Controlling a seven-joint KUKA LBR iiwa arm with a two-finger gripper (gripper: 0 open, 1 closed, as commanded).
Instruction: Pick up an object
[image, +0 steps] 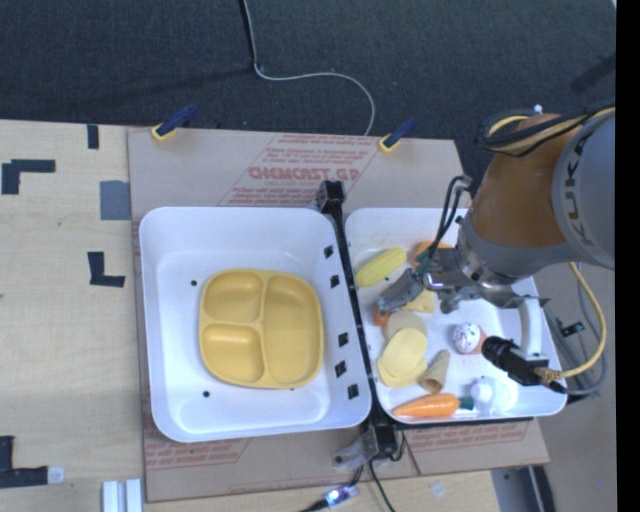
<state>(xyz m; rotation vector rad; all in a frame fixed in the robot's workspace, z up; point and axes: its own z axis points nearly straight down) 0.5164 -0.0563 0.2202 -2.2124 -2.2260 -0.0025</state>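
My gripper (407, 290) hangs low over the middle of the right bin (545, 405), at the end of the grey arm with the orange band (515, 205). Just to its upper left lies a yellow corn cob (381, 267). Below it sit a pale yellow rounded piece (403, 355) and a tan cone (436, 370). To the gripper's lower right there is a small white ball (465, 337). Along the bin's front edge lies an orange carrot (425, 406). A bit of orange (381, 318) shows by the bin's left wall. The arm hides things under it.
The left bin (160, 300) holds a yellow divided plate (262, 327). A black divider (345, 290) runs between the bins. Both stand on a cardboard sheet (290, 170) held by blue-and-yellow clamps (174, 121). A white cable (310, 75) loops behind.
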